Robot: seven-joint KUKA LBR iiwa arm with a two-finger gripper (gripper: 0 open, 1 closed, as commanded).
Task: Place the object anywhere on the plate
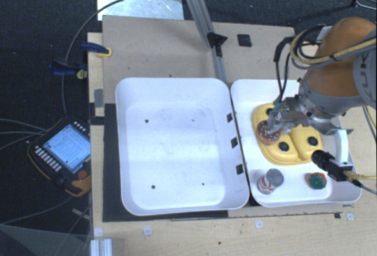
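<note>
A yellow plate point(296, 150) with dark spots lies in the right bin point(247, 102). On the plate's left part rests a brown ring-shaped object point(271, 136). My gripper point(274, 123) hangs straight over this ring, very close to it or touching it, and hides its upper part. Whether the ring is held I cannot make out.
A small grey and red round object point(270, 180) sits near the right bin's front edge. A green and red object point(317, 180) lies at its front right. The left bin point(129, 131) stands beside it. The arm covers the right bin's far right side.
</note>
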